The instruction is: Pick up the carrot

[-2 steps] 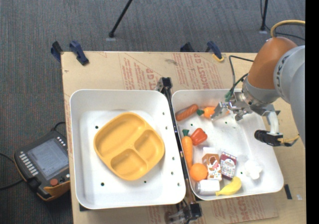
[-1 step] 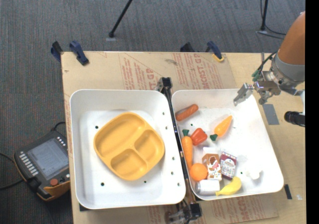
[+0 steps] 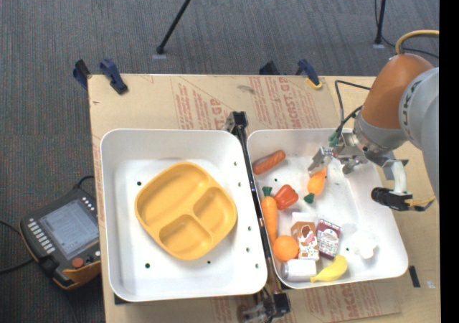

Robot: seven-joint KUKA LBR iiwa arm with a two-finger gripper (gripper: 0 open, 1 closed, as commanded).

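Arm (image 3: 401, 103) is reaching in from the right over the right bin (image 3: 391, 239), with the gripper (image 3: 331, 164) hanging over the bin's upper middle. Fingers (image 3: 316, 164) are looking spread apart, released, nothing clamped between them. A small carrot (image 3: 316, 184) is lying just below the fingers, tilted, its green top pointing toward the bin's near side; it is close to the fingertip, but whether they touch is unclear. A long carrot (image 3: 270, 218) is lying along the right bin's left wall, beside a red pepper (image 3: 286, 196) and just above an orange (image 3: 285, 247). A sausage (image 3: 269, 162) is sitting further back. A banana (image 3: 330, 270) and two small cartons (image 3: 316, 238) are lying near the front. The left bin (image 3: 118, 242) is holding a yellow divided plate (image 3: 186, 209). Both bins are sitting on the worktop (image 3: 186, 103).
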